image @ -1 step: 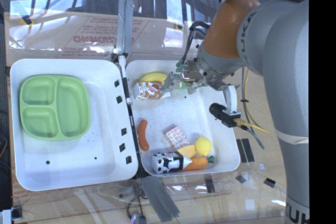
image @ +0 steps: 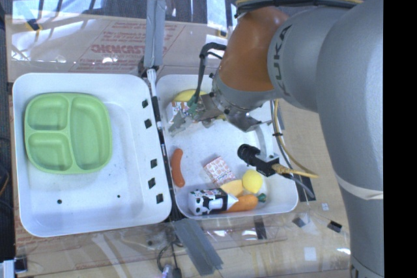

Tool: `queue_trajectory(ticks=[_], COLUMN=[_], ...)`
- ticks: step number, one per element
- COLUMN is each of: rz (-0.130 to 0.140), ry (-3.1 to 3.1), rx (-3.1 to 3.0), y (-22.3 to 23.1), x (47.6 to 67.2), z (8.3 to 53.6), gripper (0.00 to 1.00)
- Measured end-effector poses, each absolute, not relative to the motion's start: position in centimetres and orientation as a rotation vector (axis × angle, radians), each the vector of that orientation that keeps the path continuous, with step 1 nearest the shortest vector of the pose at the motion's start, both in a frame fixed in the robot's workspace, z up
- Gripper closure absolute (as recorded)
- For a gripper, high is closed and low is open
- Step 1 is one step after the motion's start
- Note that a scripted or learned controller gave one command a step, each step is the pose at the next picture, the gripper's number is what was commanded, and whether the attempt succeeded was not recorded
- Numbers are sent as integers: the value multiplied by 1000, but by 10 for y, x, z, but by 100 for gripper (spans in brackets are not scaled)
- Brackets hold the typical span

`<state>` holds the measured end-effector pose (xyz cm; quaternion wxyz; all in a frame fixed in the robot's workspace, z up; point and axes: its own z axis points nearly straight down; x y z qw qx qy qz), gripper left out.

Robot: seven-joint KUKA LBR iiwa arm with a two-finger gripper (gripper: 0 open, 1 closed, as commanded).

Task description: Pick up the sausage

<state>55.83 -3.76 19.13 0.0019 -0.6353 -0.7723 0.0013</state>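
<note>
Lying along the left wall of the right bin point(image: 280, 208), the sausage point(image: 176, 167) sits untouched; the gripper point(image: 182, 115) hangs above it, toward the bin's far left corner, well apart; a patterned packet point(image: 219, 170), lemon point(image: 252, 182), carrot point(image: 242, 204) and black-and-white bottle point(image: 208, 201) cluster to the sausage's right; a green divided plate point(image: 67, 132) rests in the left bin point(image: 85, 218).
</note>
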Motion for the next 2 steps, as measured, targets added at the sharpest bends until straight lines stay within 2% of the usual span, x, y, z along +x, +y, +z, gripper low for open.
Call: queue_trajectory(ticks=[1, 2], rz=[3, 7], ry=[-2199, -2238], rx=[-2245, -2200], y=[-63, 8], x=[591, 519], z=[247, 222], gripper=[0, 0])
